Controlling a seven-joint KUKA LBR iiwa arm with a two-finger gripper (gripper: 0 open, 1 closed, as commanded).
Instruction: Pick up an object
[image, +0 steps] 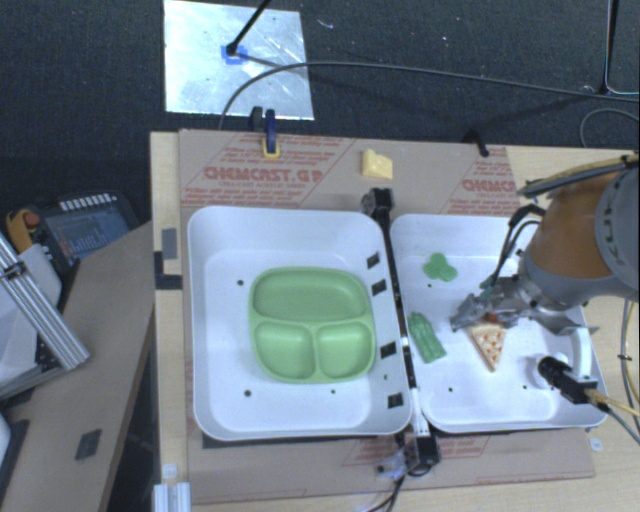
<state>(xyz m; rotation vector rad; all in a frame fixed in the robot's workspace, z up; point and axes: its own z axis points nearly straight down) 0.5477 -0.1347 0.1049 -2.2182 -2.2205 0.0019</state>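
The gripper (478, 316) hangs low in the right bin (455, 235), just above the pizza slice toy (489, 346). I cannot tell its state. To grasp well, it should center over the slice, descend straight, and avoid the green piece (425, 338) to the left.

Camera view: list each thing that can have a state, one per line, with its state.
Green three-compartment plastic plate: upright, flat in the left white bin.
Orange pizza-slice toy: lying flat in the right white bin, just below the gripper.
Green rectangular block: lying flat near the right bin's left wall.
Green leafy toy: lying flat, apart from the rest.
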